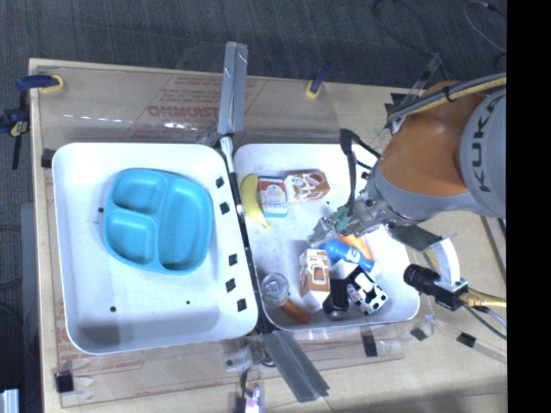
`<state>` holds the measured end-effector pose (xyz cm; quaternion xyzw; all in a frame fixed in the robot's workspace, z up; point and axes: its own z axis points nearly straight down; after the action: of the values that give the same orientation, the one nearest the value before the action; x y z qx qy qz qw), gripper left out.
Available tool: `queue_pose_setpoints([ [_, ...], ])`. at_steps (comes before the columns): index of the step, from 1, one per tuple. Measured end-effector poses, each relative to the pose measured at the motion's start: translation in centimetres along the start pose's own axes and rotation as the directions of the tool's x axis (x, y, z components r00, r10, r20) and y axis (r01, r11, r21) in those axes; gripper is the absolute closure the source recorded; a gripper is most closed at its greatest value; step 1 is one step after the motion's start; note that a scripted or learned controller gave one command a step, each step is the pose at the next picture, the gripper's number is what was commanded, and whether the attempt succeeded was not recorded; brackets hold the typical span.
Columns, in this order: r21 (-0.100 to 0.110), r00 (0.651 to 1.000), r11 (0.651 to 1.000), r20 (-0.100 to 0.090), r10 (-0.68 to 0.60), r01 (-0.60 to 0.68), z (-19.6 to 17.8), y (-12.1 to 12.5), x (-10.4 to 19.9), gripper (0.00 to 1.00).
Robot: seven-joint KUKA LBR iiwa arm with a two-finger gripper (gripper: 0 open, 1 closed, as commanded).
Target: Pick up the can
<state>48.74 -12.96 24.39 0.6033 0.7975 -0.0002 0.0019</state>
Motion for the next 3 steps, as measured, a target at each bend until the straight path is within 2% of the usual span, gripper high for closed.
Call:
queue_pose_setpoints([
  [1,0.006,0.984,0.984,-0.004,0.180,-0.180,15.3,0.3,0.1,1.00],
  [2,0.001,1.000,1.000,-0.002,-0.027,0.027,-8.3,1.5,4.3,1.00],
  [3,0.008,0.975,0.975,-0.003,0.221,-0.221,-2.6,1.4,8.9,1.00],
])
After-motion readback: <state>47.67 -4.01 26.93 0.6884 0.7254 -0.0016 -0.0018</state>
